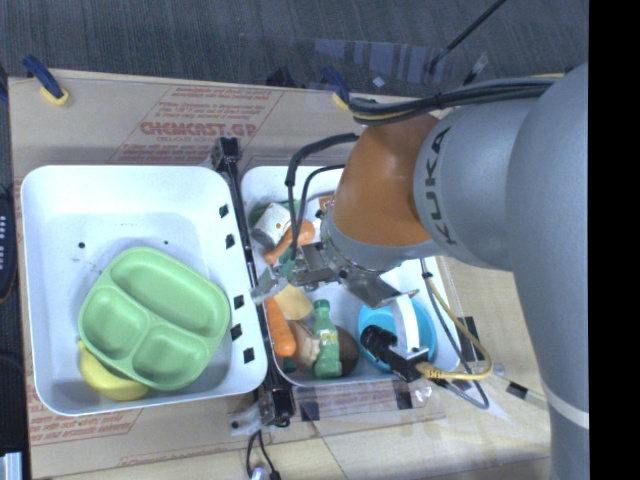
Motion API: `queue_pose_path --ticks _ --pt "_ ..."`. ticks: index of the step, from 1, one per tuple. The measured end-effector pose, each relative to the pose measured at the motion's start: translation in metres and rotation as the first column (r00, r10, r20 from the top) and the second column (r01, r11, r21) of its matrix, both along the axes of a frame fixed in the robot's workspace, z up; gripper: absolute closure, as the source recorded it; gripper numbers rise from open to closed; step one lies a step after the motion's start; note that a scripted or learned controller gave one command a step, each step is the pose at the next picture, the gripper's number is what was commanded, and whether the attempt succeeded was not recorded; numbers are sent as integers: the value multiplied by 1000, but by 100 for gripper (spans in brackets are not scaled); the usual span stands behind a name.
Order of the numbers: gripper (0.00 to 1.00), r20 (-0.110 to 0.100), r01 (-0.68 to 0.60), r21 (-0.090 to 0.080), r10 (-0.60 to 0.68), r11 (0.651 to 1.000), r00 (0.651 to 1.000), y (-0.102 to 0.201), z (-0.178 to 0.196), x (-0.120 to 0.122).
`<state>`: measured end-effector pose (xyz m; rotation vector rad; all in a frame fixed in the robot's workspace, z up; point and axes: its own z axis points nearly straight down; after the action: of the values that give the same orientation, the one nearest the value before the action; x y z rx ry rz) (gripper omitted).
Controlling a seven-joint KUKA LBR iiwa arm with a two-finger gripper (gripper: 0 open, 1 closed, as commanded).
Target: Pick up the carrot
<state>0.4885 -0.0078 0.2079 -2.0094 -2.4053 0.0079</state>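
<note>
So, gripper (pixel 285 273): low over the left half of the right bin, close to that bin's left wall; whether it is released or clenched is not readable from this angle.
Carrot (pixel 283 336): in the right bin's near-left corner, lying lengthwise along the left wall, just on the near side of the gripper.
Beige piece (pixel 293 302): between the gripper and the carrot, touching the carrot's far end.
Green bottle (pixel 325 340): just right of the carrot, against it or nearly so.
Brown thing (pixel 347 348): tucked at the bottle's right side, near the bin's near wall.
Orange-and-white thing (pixel 300 236): on the far side of the gripper, partly hidden by the wrist.
Blue cup (pixel 425 333): in the right part of the same bin, well apart from the carrot.
Right bin (pixel 262 190): shallow, white, crowded with the things above.
Arm (pixel 500 158): grey, with its orange band (pixel 385 193) above the wrist, coming in from the right over the right bin.
Left bin (pixel 120 208): white, beside the right bin.
Green plate (pixel 155 318): divided, tilted, in the near half of the left bin.
Yellow thing (pixel 105 380): under the plate's near-left edge, mostly covered.
Cardboard (pixel 190 123): printed in red, under both bins.
</note>
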Motion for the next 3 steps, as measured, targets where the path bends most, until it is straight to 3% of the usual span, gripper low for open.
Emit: queue_pose_path --ticks 1,2,3 --pt "0 1 24 -2 -24 1000 1000 -34 -11 76" --pt "0 9 -333 -6 333 943 943 -49 94 52" --pt "0 8 -164 -3 164 986 986 -113 -102 118"
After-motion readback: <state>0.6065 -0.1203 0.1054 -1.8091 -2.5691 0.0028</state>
